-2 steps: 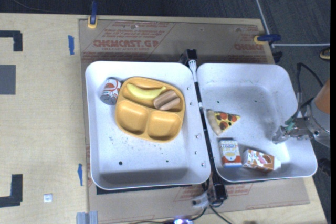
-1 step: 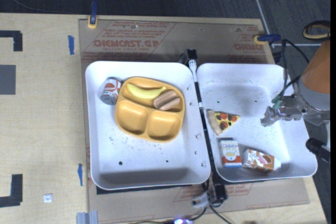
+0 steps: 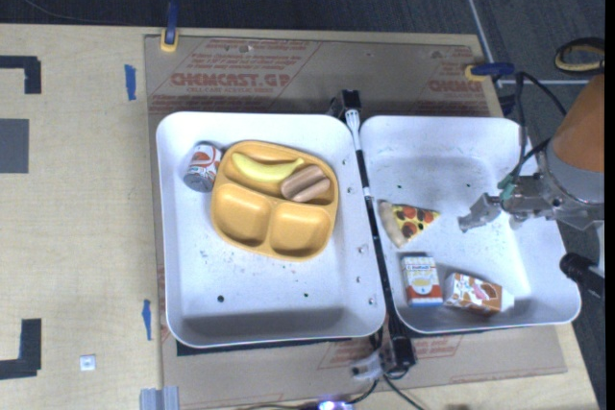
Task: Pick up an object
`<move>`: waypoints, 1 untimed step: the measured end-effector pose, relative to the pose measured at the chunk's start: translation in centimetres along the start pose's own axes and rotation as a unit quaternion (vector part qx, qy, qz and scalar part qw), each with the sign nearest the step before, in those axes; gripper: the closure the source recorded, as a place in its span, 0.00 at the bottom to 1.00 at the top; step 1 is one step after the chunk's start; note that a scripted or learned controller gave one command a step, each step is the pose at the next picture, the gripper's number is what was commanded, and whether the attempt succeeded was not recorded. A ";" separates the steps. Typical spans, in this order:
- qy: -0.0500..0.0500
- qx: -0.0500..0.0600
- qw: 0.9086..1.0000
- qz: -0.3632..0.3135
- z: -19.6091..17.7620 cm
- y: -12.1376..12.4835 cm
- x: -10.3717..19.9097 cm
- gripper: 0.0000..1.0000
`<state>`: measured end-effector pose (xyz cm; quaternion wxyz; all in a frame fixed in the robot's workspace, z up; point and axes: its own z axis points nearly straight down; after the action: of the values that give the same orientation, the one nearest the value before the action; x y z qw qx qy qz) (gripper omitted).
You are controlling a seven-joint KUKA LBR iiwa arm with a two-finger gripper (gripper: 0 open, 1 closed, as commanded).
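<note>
A pale wooden bench [image 3: 67,235] sits against dark grey carpet, with a brown board [image 3: 307,72] under two white bins. Taking the black divider [image 3: 365,206] between the bins as the landmark: well left of it, in the left bin [image 3: 250,302], a small can [image 3: 201,166] lies touching a yellow sectioned tray [image 3: 274,211]. The tray holds a banana [image 3: 261,168] and a sausage [image 3: 306,184] in its far compartment, nearest the divider. The near part of that bin is bare white floor.

Just right of the divider, in the right bin [image 3: 432,144], lies a pizza slice [image 3: 407,221], a pale wedge with red topping. Nearer the front rim, a small carton [image 3: 421,279] stands beside an orange-and-white packet [image 3: 476,293], the two almost touching. The far half is open floor.

Further right, the gripper [image 3: 478,216] hangs low over the bin, right of the pizza slice and apart from it; I cannot tell how it is set.
</note>
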<state>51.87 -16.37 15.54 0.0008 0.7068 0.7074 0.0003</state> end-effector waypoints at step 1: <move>0.000 0.000 1.000 0.001 6.2 -3.5 3.4 0.00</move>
<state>48.42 -13.00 9.32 0.0004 0.7073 0.7070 0.0002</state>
